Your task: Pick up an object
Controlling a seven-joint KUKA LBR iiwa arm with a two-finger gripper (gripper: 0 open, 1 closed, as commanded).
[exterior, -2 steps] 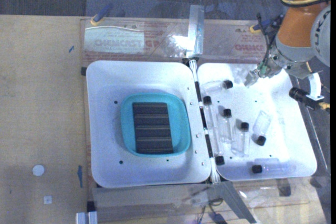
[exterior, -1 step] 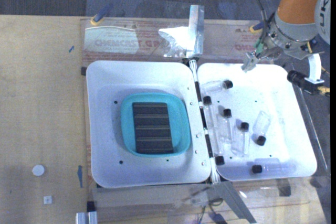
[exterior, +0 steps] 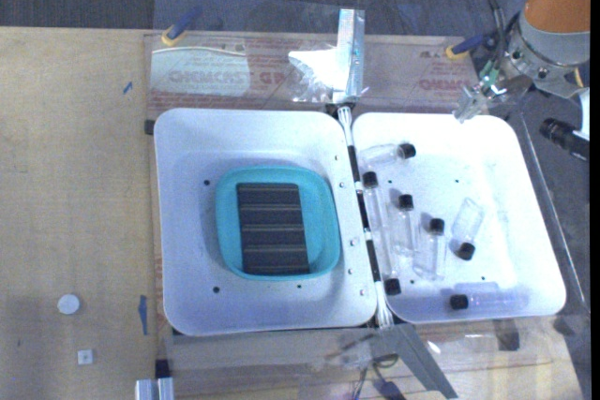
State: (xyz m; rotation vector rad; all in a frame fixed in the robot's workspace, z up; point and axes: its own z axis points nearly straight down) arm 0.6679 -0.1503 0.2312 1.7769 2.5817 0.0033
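Gripper [exterior: 472, 100] hangs at the upper right of the frame, over the top edge of the right bin [exterior: 506, 145]; whether it is open or closed cannot be told, and nothing shows in it. Below it, clear vials [exterior: 417, 234] with black caps lie scattered across the right bin, most near its left wall, one [exterior: 466, 222] apart toward the middle and one [exterior: 487, 300] along the lower rim. In the left bin [exterior: 187, 155] a teal tray [exterior: 277, 220] holds a dark ribbed block [exterior: 272, 228]. Crumpled clear plastic [exterior: 323, 70] lies on the desk [exterior: 66, 155] above the bins. A small white disc [exterior: 68, 303] sits at lower left.
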